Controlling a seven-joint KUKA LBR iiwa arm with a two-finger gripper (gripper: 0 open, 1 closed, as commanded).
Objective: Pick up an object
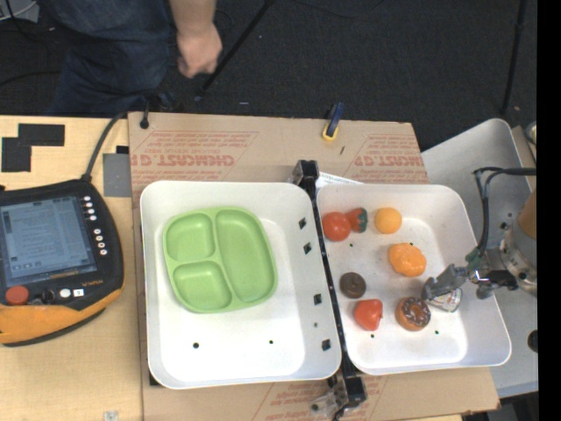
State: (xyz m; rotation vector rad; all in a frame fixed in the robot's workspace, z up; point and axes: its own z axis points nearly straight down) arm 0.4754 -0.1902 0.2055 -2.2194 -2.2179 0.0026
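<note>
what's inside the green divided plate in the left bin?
Nothing visible: the green divided plate shows three bare compartments. It lies flat in the left bin, so the bin floor beneath it is covered and cannot be seen.

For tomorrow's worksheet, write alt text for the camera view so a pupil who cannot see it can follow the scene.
A robot gripper reaches from the right into the right-hand white bin, beside a sprinkled brown doughnut among small toy foods. The left bin holds a green divided plate; a teach pendant lies further left.
</note>
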